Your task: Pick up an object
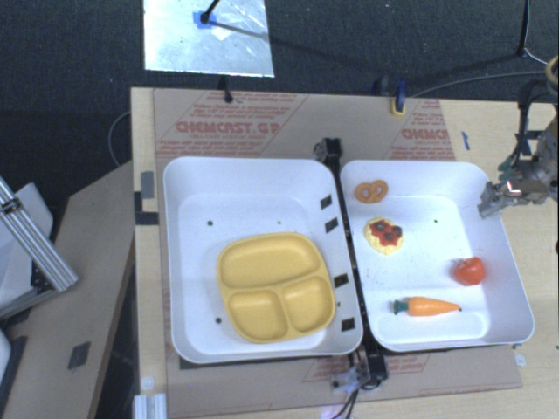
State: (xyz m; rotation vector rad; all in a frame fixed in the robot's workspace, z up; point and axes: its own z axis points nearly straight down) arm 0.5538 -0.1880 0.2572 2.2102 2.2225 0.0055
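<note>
Gripper (491,201) sits at the right bin's (437,334) far right rim, low over the edge, arm (541,160) coming in from the bench's (288,116) right side. Cannot tell how it is set; nothing visibly caught in it.

Right bin: pretzel (371,190) at the far left corner; small pizza toy (384,235) just nearer, left of centre; tomato (469,271) by the right wall, closest to the gripper yet well apart from it; carrot (426,305) lying flat along the near edge.

Left bin (188,234): yellow divided tray (275,285), toward its near right corner.
</note>
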